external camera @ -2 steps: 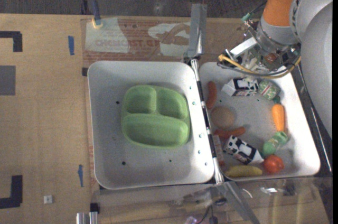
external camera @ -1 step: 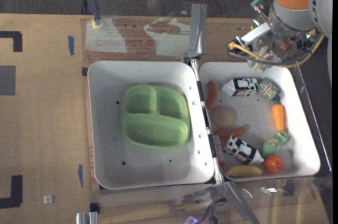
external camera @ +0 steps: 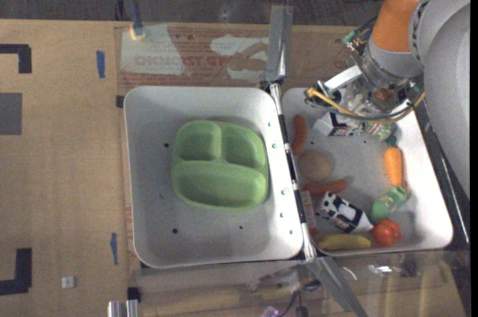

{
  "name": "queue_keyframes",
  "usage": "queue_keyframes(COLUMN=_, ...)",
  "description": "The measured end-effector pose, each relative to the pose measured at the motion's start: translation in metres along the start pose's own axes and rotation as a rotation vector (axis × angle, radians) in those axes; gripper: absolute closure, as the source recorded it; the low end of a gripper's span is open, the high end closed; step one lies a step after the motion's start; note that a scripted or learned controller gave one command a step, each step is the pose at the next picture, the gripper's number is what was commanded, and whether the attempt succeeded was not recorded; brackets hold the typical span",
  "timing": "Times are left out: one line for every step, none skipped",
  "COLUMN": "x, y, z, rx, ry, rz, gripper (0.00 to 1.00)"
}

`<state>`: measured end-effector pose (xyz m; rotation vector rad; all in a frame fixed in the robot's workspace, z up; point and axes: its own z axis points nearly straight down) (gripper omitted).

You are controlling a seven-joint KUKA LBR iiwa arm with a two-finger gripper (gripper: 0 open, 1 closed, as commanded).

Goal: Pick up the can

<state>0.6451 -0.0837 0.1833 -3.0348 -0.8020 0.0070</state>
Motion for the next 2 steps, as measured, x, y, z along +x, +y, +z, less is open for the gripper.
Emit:
queue_keyframes(x=0.001, y=0.000, z=-0.011, rx=0.000, ry=0.002, rz=-0.002, gripper=1.00)
queue_keyframes(x=-0.038, y=-0.003, z=0.022, rx=0.002, ry=0.000, rz=0.178, gripper=1.00)
